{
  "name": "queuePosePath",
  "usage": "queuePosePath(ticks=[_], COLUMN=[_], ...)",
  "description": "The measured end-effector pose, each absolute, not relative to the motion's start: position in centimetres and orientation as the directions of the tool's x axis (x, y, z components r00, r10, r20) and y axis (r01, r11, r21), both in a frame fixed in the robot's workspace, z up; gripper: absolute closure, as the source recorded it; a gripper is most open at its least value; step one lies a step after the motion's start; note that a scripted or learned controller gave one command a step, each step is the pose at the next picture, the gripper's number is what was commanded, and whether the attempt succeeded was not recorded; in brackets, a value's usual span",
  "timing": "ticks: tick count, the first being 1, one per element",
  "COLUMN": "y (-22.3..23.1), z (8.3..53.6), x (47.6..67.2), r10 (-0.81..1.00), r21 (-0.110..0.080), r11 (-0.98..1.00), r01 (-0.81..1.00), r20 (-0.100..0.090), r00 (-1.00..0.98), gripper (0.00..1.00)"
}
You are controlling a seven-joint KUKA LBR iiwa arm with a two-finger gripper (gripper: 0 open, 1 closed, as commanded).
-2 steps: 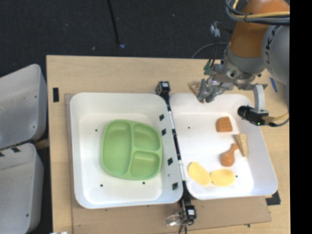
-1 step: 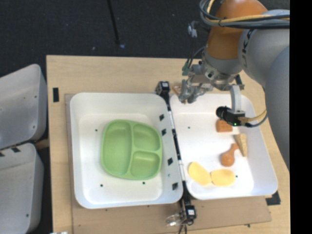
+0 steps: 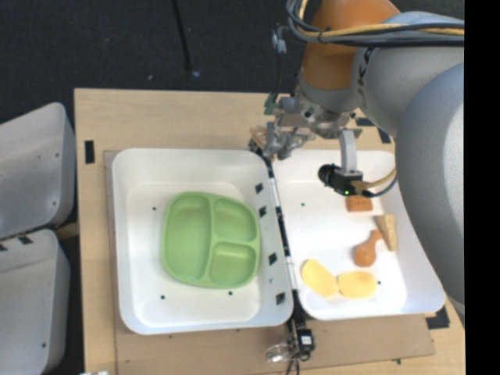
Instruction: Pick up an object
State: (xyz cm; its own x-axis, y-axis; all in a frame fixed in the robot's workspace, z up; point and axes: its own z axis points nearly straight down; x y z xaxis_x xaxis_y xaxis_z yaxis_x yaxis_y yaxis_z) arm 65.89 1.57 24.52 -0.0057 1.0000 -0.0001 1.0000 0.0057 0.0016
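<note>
**Inspection: arm over the rear of the bins, nothing seen in its grip**

You have the gripper (image 3: 275, 141) at the far end of the divider where the two white bins meet, over the rear rim. Its metal parts bunch together against the rim there, and you cannot tell from this angle whether it is released or clenched; no object shows in it. The grey arm (image 3: 414, 92) with its orange band (image 3: 344, 30) covers the upper right corner of the right bin (image 3: 391, 299), so room on that side is tight. The middle and left of that bin's floor lie open.

The pickable objects all sit in the right bin. A small brown block (image 3: 359, 204) lies just below a black fitting (image 3: 341, 178) that hangs from the wrist. A tan wedge (image 3: 387, 230) lies near the right wall, with an orange drumstick-shaped piece (image 3: 367, 250) just beside it. Two yellow potato-like pieces (image 3: 337, 282) lie touching each other near the front rim. All are well apart from the gripper.

The left bin (image 3: 129, 287) holds a green divided plate (image 3: 211, 239) with three compartments, lying flat near its centre, with bare white floor around it.

Both bins rest on a pale wooden bench (image 3: 94, 123). Dark floor lies behind it, and grey-white seat-like shapes (image 3: 31, 209) stand to its left.
</note>
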Motion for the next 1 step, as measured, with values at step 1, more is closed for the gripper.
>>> queuePosePath(ticks=[1], y=[6.65], z=[23.68], x=[67.31], r10=[1.0], r21=[0.002], r11=[0.006], r01=[1.0], r20=[-0.001], r00=[-0.006], gripper=[1.0])
